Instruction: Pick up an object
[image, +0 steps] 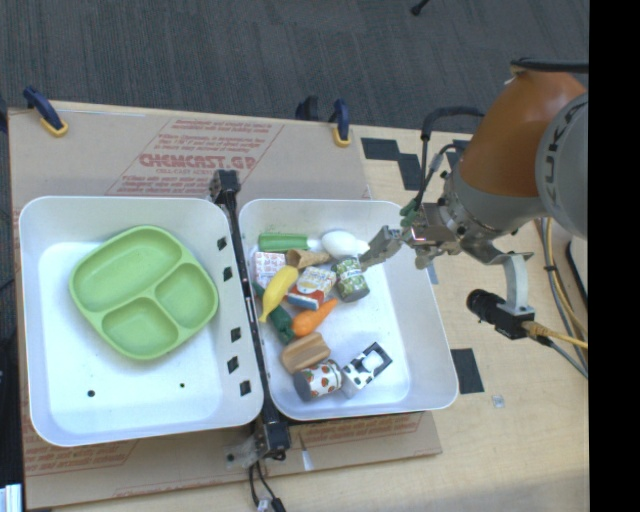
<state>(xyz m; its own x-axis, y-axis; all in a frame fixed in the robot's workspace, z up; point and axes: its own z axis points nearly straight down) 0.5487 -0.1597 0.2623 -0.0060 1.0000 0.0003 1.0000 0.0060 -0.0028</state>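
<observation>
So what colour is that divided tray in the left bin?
Light green. The tray has three compartments and shows clearly in the camera view, lying in the white left bin.

The grey arm (560, 150) entered from the right of the camera view, its orange band (515, 130) sitting just above the wrist and catching the light. Below the band, the wrist angled down and to the left, ending in the 2-finger gripper (378, 250). The gripper pointed leftward at a slant, its tip hanging over the right-hand edge of the right bin (425, 340). From this angle the fingers blurred into 1 grey shape. A black fitting on a pale bracket (505, 300) stuck out beneath the wrist, and cables looped around the wrist's upper side.
</observation>
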